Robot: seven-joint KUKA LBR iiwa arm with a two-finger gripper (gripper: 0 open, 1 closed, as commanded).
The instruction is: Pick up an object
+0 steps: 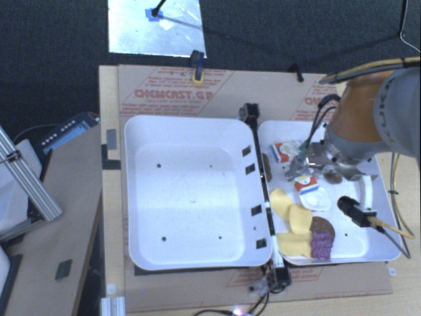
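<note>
The gripper [297, 166] hangs low over the back half of the right bin [358, 247], with the arm [368, 120] reaching in from the right. The nearest candidate is the red-and-white carton [281, 151]. It lies just beside the gripper on its left, a touch toward the far wall and close to the divider between the bins. Whether the gripper is set wide or narrow, I cannot tell from up here, and the carton's long axis is hard to read too. Just on the near side of the gripper sits a small red, white and blue packet [308, 184], touching a white disc [317, 201]. Toward the front, yellow pieces [299, 219], a brown lump [322, 226] and a purple piece [320, 245] crowd together, well apart from the carton. My read: a short shift left puts the gripper over the carton, and the divider wall is the tight spot.
</note>
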